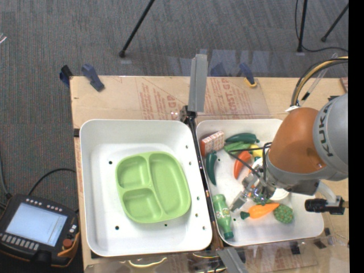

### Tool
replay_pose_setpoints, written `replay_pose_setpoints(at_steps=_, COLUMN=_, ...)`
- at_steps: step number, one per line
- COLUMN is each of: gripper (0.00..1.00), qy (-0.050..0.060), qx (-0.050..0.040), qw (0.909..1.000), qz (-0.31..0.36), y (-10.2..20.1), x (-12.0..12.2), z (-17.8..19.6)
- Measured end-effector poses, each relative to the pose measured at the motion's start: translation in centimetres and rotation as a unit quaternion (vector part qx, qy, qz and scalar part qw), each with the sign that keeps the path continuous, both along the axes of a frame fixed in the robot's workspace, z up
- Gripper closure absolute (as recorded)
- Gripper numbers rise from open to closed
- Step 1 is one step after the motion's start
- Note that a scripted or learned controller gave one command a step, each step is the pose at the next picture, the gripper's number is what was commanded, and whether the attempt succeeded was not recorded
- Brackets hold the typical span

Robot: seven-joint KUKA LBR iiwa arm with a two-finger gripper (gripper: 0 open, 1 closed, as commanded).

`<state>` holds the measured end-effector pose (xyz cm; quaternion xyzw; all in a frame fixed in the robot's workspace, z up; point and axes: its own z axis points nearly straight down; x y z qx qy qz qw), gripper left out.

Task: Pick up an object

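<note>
Underneath, plywood bench (136,98) on grey carpet (68,27).

Wooden bench (142,98) carrying two shallow white bins side by side: left bin (94,152) reaching toward the bench's left edge, right bin (304,232) toward its right edge. Blue clamps (92,76) grip the bench's far edge and far-left corner.

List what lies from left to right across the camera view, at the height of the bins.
Teach pendant → left bin → green divided plate → green bottle → gripper → toy carrot → green broccoli-like toy.
</note>
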<state>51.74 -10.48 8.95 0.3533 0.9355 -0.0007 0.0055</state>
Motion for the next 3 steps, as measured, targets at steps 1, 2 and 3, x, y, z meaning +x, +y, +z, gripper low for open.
replay_pose_setpoints(at_steps=1, gripper=0.0, qy=0.007, qx=0.0033, qw=1.0, qz=0.0, y=0.2, x=-4.2, z=-0.4)
replay_pose_setpoints(at_steps=2, gripper=1.0, qy=0.009, qx=0.0042, qw=0.9999, qz=0.0, y=0.2, x=-4.2, z=0.3)
replay_pose_setpoints(at_steps=3, gripper=1.0, qy=0.004, qx=0.0035, qw=0.9976, qz=-0.068, y=7.2, x=-4.0, z=9.8)
